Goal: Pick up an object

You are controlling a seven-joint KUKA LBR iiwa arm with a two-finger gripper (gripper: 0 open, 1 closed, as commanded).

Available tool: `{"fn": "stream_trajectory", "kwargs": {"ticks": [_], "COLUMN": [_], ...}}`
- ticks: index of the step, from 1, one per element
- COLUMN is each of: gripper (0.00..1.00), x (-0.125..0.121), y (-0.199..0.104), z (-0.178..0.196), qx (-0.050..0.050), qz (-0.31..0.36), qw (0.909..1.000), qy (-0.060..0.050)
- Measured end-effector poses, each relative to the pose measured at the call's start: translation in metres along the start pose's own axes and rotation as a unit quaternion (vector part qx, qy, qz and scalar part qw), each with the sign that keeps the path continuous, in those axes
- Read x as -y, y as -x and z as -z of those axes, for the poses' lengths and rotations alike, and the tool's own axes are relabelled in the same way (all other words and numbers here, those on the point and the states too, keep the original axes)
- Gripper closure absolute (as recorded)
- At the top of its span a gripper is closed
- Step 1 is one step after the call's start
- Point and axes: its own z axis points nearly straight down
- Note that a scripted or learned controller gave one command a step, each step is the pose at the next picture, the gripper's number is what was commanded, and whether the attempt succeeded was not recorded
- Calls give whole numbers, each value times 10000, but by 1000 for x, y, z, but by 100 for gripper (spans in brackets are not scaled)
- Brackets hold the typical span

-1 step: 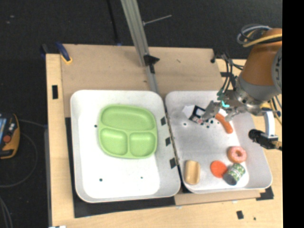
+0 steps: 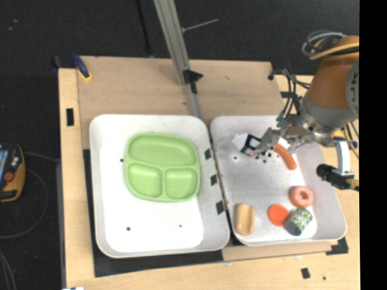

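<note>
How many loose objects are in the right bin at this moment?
5: an orange carrot-like piece by the gripper, a pink donut, an orange disc, a green can, a tan roll. The arm may hide others.

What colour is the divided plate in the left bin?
Light green, seen in the camera view: divided plate.

The arm (image 2: pixel 329 95) reaches in from the right, tool (image 2: pixel 261 148) lowered.

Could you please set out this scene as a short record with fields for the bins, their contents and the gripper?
left bin: green divided plate
right bin: orange carrot-like piece, pink doughnut, orange disc, green-and-white can, tan cylinder
gripper: over the right bin's upper part, beside the carrot-like piece
held: nothing visibly between the fingers
</note>
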Motion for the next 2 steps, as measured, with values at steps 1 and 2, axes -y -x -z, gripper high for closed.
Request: {"fn": "stream_trajectory", "kwargs": {"ticks": [1, 2], "gripper": [0, 0], "x": [8, 8], "y": [7, 8], "z": [-55, -103], "qx": [2, 6], "qz": [-10, -14], "qw": [10000, 10000], "qy": [-18, -3]}}
